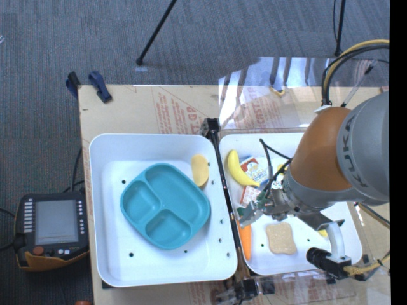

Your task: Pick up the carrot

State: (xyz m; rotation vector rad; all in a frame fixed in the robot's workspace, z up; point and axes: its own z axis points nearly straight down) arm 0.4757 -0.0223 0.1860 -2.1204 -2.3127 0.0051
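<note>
The carrot [245,241] is a short orange stick lying lengthwise against the left wall of the right bin [353,229], near its front. My gripper [253,210] hangs low over the bin just behind the carrot's far end, and nothing orange sits in it. The grey arm with its orange band [321,161] reaches in from the right and covers much of the bin's middle.
In the right bin lie a banana [236,168], a small printed carton [253,169], a green item [248,196] by the gripper and a slice of toast [280,238]. The left bin [108,234] holds a blue divided plate [165,204] and a pale yellow piece [200,169].
</note>
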